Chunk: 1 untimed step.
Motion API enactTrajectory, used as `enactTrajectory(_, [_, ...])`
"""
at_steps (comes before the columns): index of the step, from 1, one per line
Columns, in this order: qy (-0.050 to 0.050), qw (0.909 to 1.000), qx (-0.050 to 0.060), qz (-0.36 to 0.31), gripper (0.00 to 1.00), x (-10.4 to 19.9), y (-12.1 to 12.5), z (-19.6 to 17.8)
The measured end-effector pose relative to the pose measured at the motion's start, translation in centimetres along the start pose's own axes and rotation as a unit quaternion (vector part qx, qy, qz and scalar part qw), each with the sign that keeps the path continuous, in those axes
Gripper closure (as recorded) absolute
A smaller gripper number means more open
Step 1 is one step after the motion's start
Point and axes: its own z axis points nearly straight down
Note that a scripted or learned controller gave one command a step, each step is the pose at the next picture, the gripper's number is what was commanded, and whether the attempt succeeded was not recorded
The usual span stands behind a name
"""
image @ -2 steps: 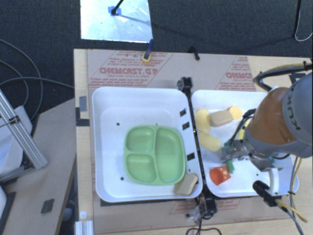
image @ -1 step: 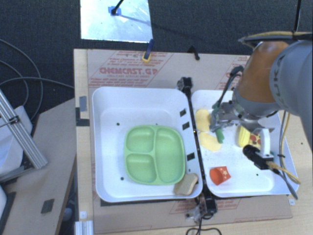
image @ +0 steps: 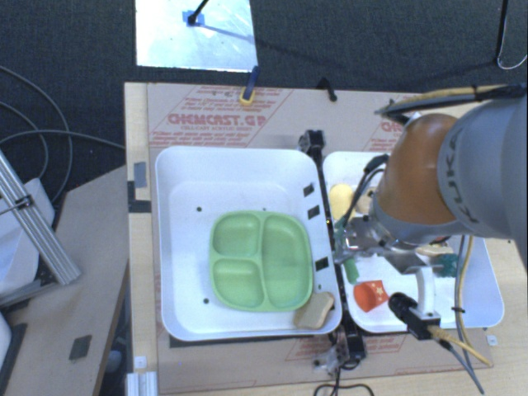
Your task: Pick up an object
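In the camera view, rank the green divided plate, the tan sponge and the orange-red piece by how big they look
1. Green divided plastic plate, largest by far.
2. Tan sponge-like block and small orange-red piece: they look about alike, and the arm may hide part of the orange-red one, so I won't rank them.

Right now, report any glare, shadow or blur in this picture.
Camera view: the shiny sheet above the bench glares almost white; the left bin is evenly lit, with soft shadow under the green divided plate; the arm sits close to the lens, looks slightly soft, and blocks much of the right bin.
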Motion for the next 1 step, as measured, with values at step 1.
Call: enactTrajectory(1, [-0.001,1.0000,-0.004,-0.001,1.00,6.46,4.97,-0.07])
